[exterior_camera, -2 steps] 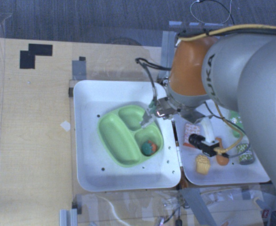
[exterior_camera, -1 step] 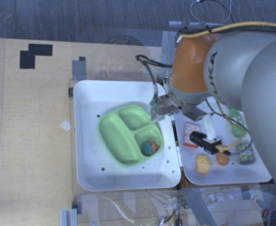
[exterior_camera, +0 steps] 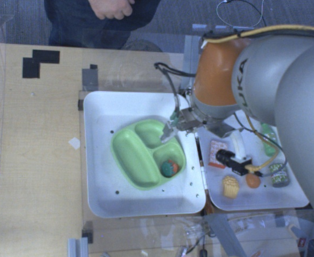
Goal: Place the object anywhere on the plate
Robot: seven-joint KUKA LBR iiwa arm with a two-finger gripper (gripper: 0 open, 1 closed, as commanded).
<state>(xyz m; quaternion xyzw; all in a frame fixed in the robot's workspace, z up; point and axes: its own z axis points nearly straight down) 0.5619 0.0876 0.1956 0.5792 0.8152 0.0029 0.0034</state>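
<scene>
A light green divided plate lies in the left white bin. A small round object, teal with an orange patch, rests in the plate's lower right compartment. My gripper hangs over the plate's right rim by the upper compartment, a little above and apart from the object. Nothing shows between it and the plate. The grey arm with its orange band comes in from the right and hides part of the right bin.
The right bin holds a red and white packet, a yellow corn piece, an orange ball, a small can and a green item. A person stands past the bench's far edge.
</scene>
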